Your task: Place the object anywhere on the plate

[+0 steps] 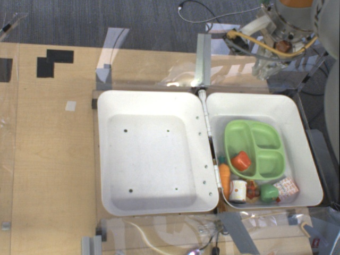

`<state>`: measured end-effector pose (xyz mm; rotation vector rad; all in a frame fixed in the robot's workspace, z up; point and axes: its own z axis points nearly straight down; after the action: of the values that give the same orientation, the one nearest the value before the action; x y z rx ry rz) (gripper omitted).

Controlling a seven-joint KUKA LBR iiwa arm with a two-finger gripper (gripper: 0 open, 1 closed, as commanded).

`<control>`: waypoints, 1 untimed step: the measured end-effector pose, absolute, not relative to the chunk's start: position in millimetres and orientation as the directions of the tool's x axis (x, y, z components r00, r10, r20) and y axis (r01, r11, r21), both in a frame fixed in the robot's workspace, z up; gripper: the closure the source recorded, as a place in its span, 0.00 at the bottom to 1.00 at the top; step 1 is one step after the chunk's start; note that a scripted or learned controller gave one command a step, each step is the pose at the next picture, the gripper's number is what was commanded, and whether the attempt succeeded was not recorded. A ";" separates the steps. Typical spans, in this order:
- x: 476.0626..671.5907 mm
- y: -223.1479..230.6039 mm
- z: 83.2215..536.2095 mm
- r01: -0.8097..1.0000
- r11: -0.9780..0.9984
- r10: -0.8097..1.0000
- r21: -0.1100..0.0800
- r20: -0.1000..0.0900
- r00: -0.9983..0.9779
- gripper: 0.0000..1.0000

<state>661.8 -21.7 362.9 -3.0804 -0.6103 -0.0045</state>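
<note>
You can count this nearly done: the red object (241, 161) lies on the green plate (268, 142), in its near-left compartment. The gripper (276, 41) hangs well beyond the plate.

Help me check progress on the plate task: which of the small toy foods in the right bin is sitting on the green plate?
The red toy, in the green plate's large left compartment. The orange carrot and the others lie in the bin beside its front rim.
</note>
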 end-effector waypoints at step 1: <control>646.3 -13.1 379.1 0.456 -0.890 0.456 0.000 0.003 0.890 1.00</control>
<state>646.3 -13.1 379.1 -3.0536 -0.7367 -0.0045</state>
